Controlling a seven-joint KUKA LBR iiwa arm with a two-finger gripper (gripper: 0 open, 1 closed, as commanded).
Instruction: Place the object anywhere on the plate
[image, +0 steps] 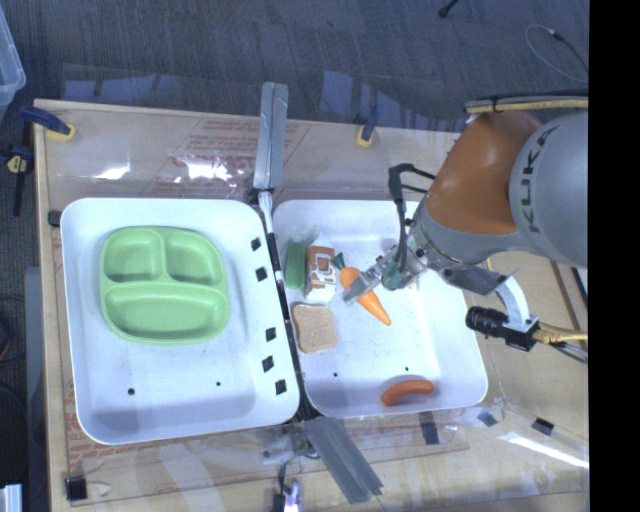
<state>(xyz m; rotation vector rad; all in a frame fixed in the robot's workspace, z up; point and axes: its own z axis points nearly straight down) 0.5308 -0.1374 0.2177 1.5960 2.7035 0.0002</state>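
We are clamping the gripper (363, 285) on the carrot (372, 301), lifting it toward the plate (163, 284).

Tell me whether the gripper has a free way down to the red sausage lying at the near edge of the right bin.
Probably yes. The red sausage lies alone on the right bin's floor, apart from the orange carrot where the gripper is. Its closeness to the near wall may cramp the fingers.

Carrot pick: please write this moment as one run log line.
gripper: at carrot, right bin | grasp: unclear | plate: left bin, no food on it | also right bin: bread, sausage
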